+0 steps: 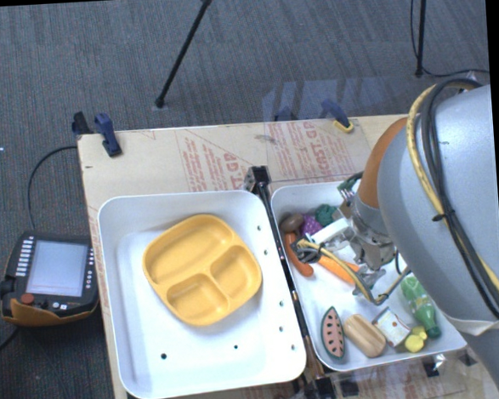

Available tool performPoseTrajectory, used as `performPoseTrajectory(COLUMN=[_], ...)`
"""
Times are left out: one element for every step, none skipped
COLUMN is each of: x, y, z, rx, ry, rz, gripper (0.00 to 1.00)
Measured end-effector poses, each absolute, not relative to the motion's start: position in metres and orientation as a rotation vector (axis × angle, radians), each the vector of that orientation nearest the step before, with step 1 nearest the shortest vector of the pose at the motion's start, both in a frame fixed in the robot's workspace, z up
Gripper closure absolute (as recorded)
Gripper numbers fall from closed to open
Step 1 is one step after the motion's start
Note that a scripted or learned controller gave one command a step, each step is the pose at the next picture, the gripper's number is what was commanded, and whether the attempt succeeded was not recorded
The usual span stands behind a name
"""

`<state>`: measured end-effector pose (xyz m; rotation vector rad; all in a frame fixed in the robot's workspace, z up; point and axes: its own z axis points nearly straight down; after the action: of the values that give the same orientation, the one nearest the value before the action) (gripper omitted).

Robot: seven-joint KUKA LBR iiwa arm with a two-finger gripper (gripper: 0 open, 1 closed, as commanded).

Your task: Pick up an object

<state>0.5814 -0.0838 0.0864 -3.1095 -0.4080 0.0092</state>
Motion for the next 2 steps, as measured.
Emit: performPoseTrajectory(x=[0.5332,0.5325], y=[-0.0858,-0.0853], z=[0.0874,0.0952], rx=[-3.102,-3.094], ry=[-0.442,-0.444], rz=[0.010,0.020], gripper=[0.00,1.00])
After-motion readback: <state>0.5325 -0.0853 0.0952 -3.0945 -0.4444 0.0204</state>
